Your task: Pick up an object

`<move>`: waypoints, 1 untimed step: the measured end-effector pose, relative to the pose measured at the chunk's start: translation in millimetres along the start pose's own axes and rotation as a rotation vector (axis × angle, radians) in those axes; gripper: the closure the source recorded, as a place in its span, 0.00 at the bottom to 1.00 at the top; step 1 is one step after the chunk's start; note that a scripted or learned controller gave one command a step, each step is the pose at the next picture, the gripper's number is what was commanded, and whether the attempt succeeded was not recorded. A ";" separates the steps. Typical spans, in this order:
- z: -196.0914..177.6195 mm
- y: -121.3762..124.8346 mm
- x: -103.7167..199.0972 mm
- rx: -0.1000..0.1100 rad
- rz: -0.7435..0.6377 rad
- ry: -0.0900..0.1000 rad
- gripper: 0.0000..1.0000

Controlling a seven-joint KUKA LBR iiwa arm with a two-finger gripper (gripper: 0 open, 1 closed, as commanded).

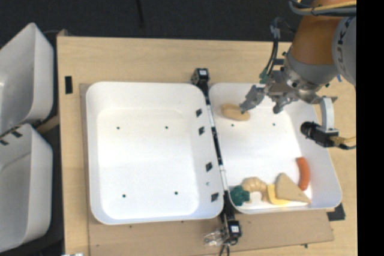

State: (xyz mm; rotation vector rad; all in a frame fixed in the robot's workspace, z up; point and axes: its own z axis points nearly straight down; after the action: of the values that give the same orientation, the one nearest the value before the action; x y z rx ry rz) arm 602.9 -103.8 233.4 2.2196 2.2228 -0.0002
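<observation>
End effector, fingers spread, hovers beside tan bread roll.

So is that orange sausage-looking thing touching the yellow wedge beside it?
Apart. The camera view shows a strip of white bin floor between the orange sausage and the yellow wedge, though the gap is narrow.

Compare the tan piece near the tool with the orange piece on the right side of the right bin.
The tan piece is a pale, squat oval; the orange piece is a vivid, slim stick. The tan piece lies crosswise toward the far wall, right by the tool; the orange piece runs lengthwise beside the right wall. Both lie flat in the right bin.
</observation>
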 end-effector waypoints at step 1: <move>81.2 -24.6 -90.4 0.004 0.007 -0.003 0.00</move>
State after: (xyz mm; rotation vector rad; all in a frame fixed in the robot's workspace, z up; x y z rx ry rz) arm 578.4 -194.2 152.2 2.2285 2.2151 -0.0072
